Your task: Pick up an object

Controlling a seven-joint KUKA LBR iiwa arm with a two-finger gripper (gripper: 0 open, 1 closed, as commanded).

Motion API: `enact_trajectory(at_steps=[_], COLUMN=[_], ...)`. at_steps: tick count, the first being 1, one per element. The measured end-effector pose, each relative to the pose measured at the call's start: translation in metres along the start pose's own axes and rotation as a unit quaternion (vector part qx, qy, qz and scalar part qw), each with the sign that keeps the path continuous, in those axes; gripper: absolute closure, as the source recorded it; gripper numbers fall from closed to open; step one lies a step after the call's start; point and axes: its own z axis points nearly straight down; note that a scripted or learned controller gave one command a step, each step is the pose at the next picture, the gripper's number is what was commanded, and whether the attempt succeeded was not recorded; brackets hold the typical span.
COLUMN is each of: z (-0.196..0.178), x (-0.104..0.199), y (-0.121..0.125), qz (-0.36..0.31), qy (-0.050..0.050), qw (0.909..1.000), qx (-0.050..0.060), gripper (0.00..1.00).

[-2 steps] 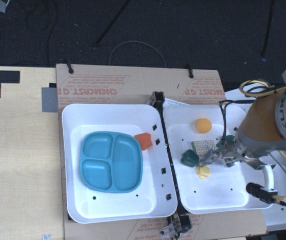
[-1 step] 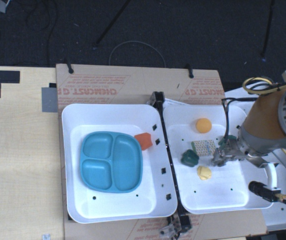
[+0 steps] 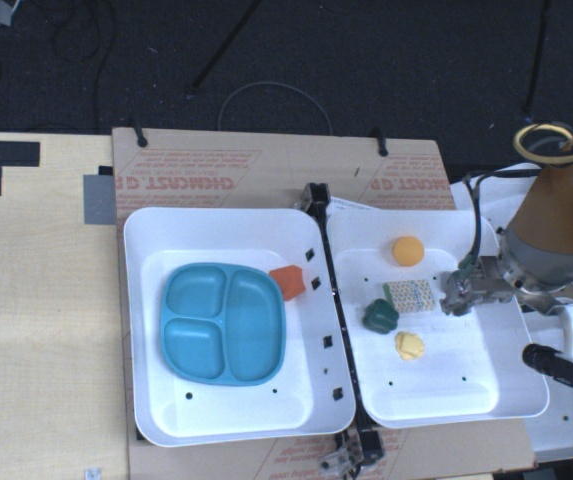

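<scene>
Patterned flat pad (image 3: 409,295) lies in right bin (image 3: 466,393), just left of gripper (image 3: 454,298). Looks light, thin, maybe soft; best pinched across short edges. Orange ball (image 3: 407,250) above, green lump (image 3: 380,316) and yellow lump (image 3: 410,345) below. Claw state: cannot tell. Left bin (image 3: 216,423) holds blue divided plate (image 3: 224,323), orange block (image 3: 288,281). Cardboard beneath; dark floor behind.

dark floor (image 3: 366,48), cables (image 3: 261,103), wooden bench (image 3: 36,318)

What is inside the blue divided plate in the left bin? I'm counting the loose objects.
The blue divided plate shows three bare compartments with nothing in them. The orange block sits outside it, against its upper right rim. Whatever lies under the plate is covered.
</scene>
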Motion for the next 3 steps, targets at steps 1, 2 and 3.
enact_trajectory(at_steps=[1,2,3], z=[-0.039,-0.050,-0.042], x=[-0.001,0.049,0.104], y=[0.001,-0.002,-0.017], qz=[0.000,-0.002,-0.001], qy=[0.000,0.001,0.002], qw=[1.0000,1.0000,1.0000], qx=[0.000,0.002,0.004], gripper=[1.00,1.00,1.00])
